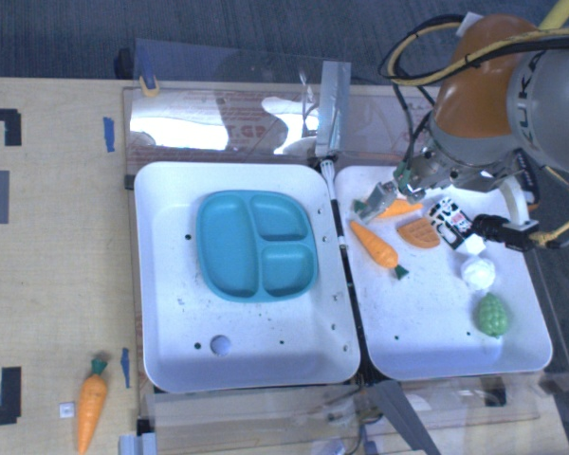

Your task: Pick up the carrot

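Carrot (pixel 375 244) lies flat in the right bin (pixel 436 344) near its left wall, long axis diagonal, leafy end toward lower right, just below-left of the gripper (pixel 405 186). Can't tell the jaw state, they're hidden in clutter. The orange slice (pixel 420 232) and another orange piece (pixel 395 209) crowd its upper end; bare white floor lies below it.

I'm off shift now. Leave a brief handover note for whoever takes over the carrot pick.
Pincer: low over the right bin's far-left part; open or shut can't be told.
Carrots: one lies in the right bin, just below the pincer; a second lies right at the pincer; a third lies on the bench, bottom left.
Done: no lift visible.
Left: grasp and lift a carrot.
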